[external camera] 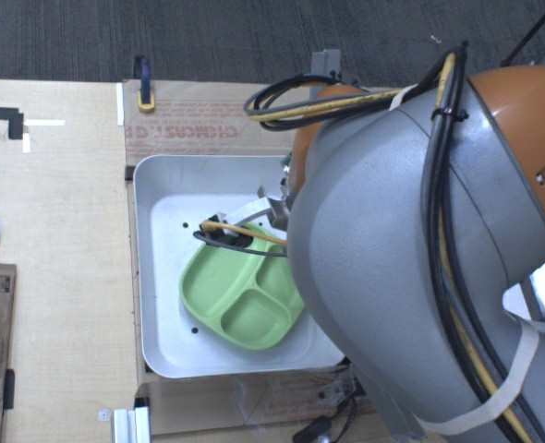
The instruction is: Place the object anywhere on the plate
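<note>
Counter (pixel 51 201) carries white bin (pixel 152 247). Green divided plate (pixel 240 307) lies in bin, lower middle. Visible compartments bare, so placing judged not yet done. Pincer (pixel 274 214) low by plate's upper right rim, mostly under grey arm (pixel 393 247). How far open, what held: cannot tell. Where object sits, how it looks: cannot tell, since arm hides bin's right side.

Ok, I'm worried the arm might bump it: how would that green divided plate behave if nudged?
The green divided plate looks like thin moulded plastic, so it is probably light and stiff. It sits low and shallow, so it would likely slide rather than tip. The white bin has a smooth-looking floor, so little may hold the plate back.
</note>
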Robot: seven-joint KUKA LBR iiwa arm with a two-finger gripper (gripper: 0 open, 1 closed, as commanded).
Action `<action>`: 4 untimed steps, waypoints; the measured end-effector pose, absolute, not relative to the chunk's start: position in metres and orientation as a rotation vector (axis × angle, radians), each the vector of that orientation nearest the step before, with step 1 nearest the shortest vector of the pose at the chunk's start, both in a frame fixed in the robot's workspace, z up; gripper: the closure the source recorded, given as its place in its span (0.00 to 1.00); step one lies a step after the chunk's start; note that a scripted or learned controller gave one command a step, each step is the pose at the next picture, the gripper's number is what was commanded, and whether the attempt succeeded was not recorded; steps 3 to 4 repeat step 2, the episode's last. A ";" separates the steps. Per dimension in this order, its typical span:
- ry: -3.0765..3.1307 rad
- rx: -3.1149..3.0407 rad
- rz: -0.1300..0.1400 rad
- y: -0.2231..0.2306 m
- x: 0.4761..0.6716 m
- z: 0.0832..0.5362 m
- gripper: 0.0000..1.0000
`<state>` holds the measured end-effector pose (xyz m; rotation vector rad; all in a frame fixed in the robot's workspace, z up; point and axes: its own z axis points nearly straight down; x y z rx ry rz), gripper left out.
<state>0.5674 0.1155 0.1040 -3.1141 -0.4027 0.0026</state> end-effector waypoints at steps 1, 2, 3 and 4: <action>-0.412 -3.108 -0.005 0.120 0.568 0.104 0.00; -0.357 -3.123 0.014 0.044 0.538 0.159 0.00; -0.357 -3.123 0.014 0.044 0.538 0.159 0.00; -0.357 -3.123 0.014 0.044 0.538 0.159 0.00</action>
